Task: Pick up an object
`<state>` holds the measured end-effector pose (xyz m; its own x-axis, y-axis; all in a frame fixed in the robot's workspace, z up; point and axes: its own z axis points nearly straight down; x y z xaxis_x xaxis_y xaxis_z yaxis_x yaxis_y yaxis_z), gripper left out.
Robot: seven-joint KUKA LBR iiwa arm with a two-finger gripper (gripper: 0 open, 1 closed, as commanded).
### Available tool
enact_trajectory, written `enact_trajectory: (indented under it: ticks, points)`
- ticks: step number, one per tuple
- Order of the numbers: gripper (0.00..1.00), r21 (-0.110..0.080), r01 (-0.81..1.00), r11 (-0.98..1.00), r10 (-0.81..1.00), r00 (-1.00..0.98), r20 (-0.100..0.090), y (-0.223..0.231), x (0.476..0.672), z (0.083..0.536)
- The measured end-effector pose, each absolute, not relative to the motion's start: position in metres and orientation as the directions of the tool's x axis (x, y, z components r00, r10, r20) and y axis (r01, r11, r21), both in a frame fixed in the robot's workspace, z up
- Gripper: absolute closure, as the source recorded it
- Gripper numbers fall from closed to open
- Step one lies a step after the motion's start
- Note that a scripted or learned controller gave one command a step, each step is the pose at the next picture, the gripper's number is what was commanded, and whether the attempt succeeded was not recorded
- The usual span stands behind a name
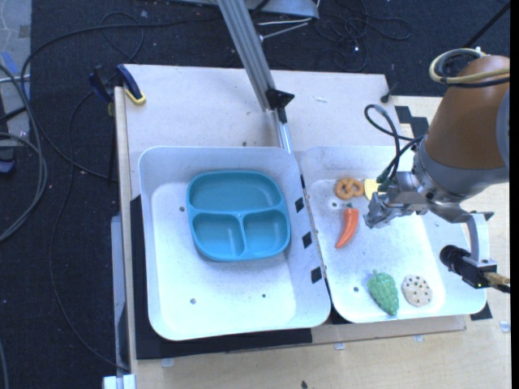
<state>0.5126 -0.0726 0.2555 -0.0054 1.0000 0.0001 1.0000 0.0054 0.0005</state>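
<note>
The hand [379,214] looks like dull grey metal. Beneath it the white bin [454,286] has a matt, faintly speckled plastic surface. Just beside the hand, the orange pepper [347,227] looks smooth and slightly glossy. Well away from it, the blue divided tray [239,215] is smooth plastic with a soft sheen.

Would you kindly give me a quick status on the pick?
Gripper low in right bin, beside orange pepper. Nothing seen held. Pretzel close behind.
</note>
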Motion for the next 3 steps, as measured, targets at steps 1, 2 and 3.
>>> enact_trajectory:
  ticks: [1,2,3]
  points:
    - [1.0,-0.001,1.0,0.005,1.0,-0.005,0.0,-0.018,0.525,0.242]
    - [1.0,0.0,1.0,0.007,1.0,-0.007,0.001,0.027,0.527,0.244]
    - [1.0,-0.002,1.0,0.006,1.0,-0.006,0.0,0.082,0.53,0.228]
